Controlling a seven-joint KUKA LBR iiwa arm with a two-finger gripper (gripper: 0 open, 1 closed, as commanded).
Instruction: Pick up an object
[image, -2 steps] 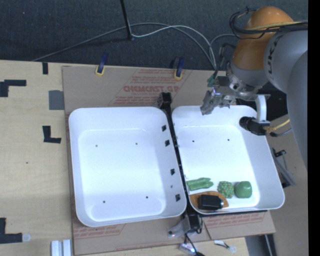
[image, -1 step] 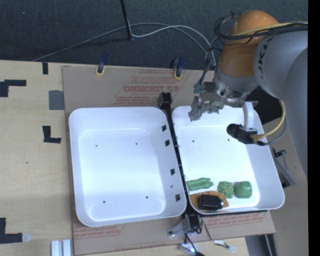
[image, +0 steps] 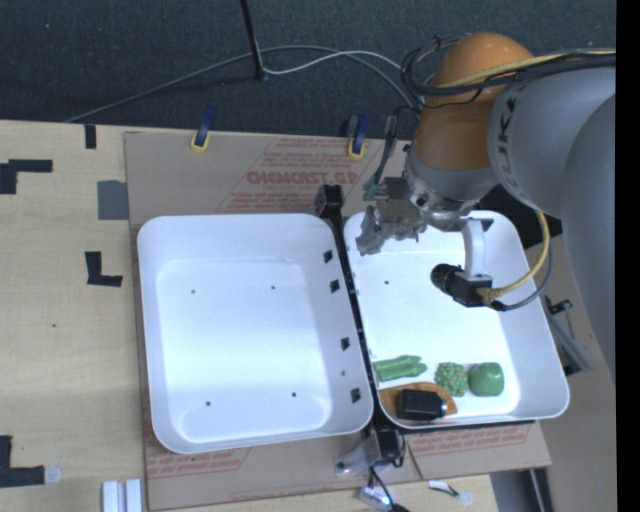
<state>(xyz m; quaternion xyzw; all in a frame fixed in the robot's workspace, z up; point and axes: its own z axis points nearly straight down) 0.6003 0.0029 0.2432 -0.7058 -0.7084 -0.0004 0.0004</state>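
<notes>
— Where's the gripper (image: 383, 232)?
— Upper middle of the frame, over the right bin (image: 520, 300).
— And the objects?
— Green pieces (image: 398, 367) and a black thing (image: 420, 404), lower right.

This is a robotics lab or test cell, not a home. A wooden table (image: 60, 330) marked with strips of black tape (image: 100, 270) carries a printed cardboard sheet (image: 290, 175), clamped at its far edge by blue-and-yellow clips (image: 203, 130). On the cardboard two shallow white bins (image: 160, 240) sit side by side. A grey industrial arm with an orange band (image: 470, 100) trails loose cables (image: 310, 60) over dark carpet (image: 120, 50) behind the table.
</notes>
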